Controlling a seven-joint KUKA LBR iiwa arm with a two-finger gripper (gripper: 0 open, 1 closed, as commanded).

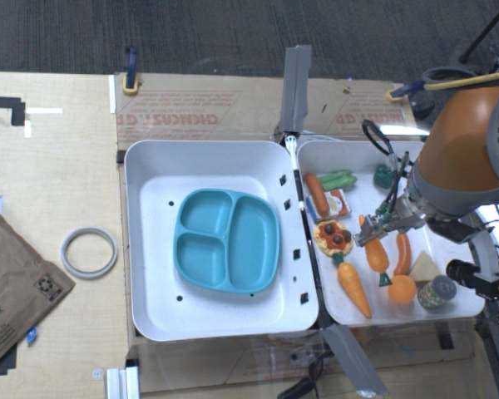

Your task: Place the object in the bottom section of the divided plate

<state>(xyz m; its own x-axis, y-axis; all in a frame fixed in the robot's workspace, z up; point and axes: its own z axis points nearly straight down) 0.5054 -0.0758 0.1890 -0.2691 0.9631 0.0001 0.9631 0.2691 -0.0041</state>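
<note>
Over the right bin (pixel 474 310) the gripper (pixel 374 229) is poised low among toy foods — whether anything is clamped cannot be told. Just beside it lie a small pizza (pixel 333 238) and two carrots (pixel 355 289). The divided plate (pixel 227 241) sits well apart in the left bin (pixel 150 306); one item should be isolated, then carried to its near section.

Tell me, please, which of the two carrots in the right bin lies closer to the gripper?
The short carrot, just under the gripper. The longer carrot lies lower left, nearer the bin's front edge.
</note>
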